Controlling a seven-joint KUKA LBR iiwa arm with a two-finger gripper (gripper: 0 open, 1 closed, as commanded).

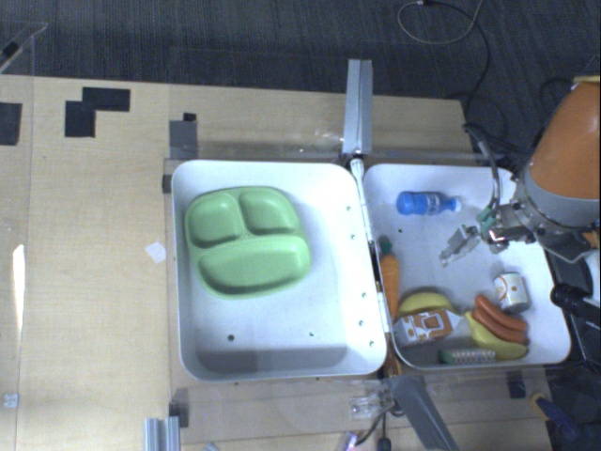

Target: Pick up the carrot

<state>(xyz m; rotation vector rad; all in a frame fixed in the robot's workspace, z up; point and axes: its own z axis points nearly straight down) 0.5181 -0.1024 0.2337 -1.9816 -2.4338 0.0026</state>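
You're looking down from one fixed camera above the bench (84,280), tilted at a slant so the dark carpet (235,17) fills the top of your picture. Both bins sit in frame at a middling distance: the left bin (282,346) near the centre, the right bin (554,341) toward your right side. The arm (568,158) comes in from your right edge, near the lens and cut off by the frame.
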